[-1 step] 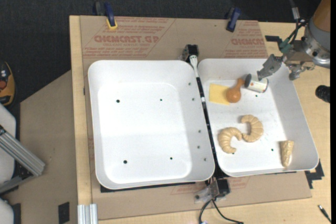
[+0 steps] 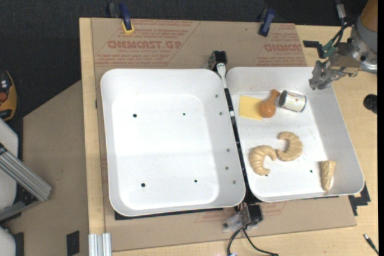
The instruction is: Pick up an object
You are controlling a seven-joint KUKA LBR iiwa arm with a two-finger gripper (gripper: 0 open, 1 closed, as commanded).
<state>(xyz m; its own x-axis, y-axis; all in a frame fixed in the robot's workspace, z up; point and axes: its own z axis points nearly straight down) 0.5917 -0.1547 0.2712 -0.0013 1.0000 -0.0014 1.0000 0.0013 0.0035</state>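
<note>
Pale brown pastries and a few other small things lie in the right bin (image 2: pixel 345 129), any of them a candidate for picking. Toward its far side a yellow square (image 2: pixel 250 107) lies flat, with a small orange pear-shaped piece (image 2: pixel 268 106) touching its right edge and a short white cylinder with a dark end (image 2: pixel 293 101) just beside that. Nearer the camera, two curled croissants (image 2: pixel 276 151) sit close together, the left one (image 2: pixel 261 159) nearly touching the right one (image 2: pixel 290 146). A cone-shaped pastry (image 2: pixel 327 174) rests apart from them at the bin's near right corner. The gripper (image 2: pixel 320 79) hangs over the far right rim of this bin, above and to the right of the cylinder, with nothing visibly between its fingers; at this size it is too blurred to tell whether they are spread or closed. The left bin (image 2: pixel 120 147) lies alongside, the two rims meeting at the middle. Both rest on a cardboard sheet (image 2: pixel 180 39) held by two blue clamps (image 2: pixel 124 15) at its far edge.
</note>
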